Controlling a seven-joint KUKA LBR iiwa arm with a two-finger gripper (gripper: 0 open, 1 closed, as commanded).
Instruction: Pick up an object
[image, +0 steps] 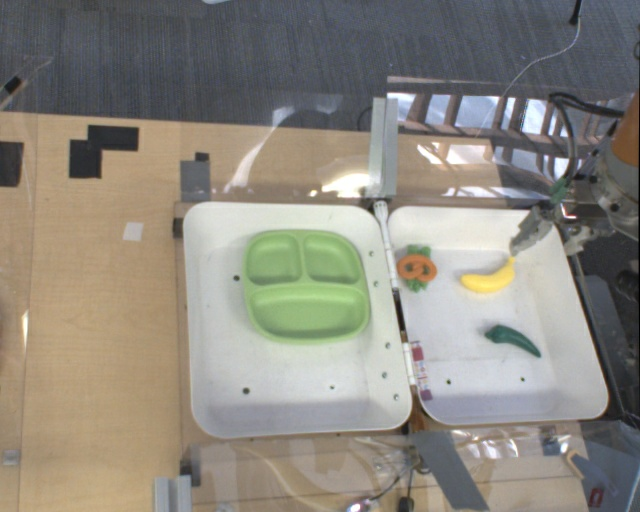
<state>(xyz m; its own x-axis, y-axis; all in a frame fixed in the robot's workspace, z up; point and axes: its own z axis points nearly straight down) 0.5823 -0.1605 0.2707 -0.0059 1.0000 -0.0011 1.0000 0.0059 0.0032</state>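
Green pepper (513, 340) lies at five o'clock; banana (488, 280), light and smooth, suits a mid-body grasp. Gripper (527, 235) jaw state: cannot tell.

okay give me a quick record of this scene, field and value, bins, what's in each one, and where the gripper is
left bin: green divided plate
right bin: orange toy with green leaves, yellow banana, dark green pepper
gripper: over the right bin's far right corner, just beyond the banana's upper end
held: nothing seen between the fingers
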